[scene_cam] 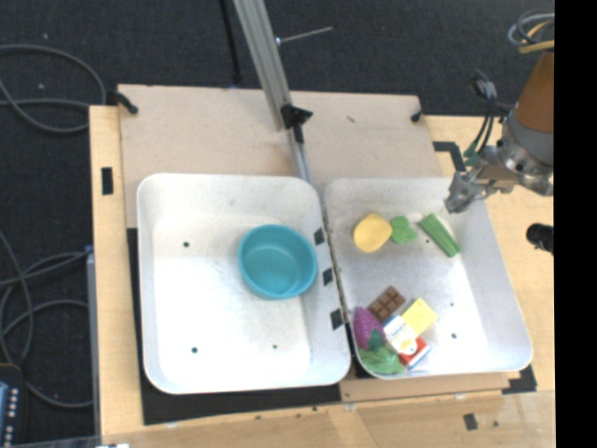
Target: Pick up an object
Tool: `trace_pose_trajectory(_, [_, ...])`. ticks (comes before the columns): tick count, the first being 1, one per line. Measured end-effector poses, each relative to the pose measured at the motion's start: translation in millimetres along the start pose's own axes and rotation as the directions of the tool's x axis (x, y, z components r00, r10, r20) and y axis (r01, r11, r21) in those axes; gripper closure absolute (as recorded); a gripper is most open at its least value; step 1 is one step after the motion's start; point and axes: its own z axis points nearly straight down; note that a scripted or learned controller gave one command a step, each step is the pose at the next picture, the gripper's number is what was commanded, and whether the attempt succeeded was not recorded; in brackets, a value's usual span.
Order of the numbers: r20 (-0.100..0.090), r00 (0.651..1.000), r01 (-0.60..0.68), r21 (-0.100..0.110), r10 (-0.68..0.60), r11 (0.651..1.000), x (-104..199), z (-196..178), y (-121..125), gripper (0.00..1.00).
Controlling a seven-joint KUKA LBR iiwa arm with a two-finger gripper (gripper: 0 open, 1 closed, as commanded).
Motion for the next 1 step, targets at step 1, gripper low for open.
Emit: trace_pose_trajectory(1, [0.000, 1.000, 0.003, 0.004, -0.003, 1.000, 43.0, 4.7, -2.6, 1.00])
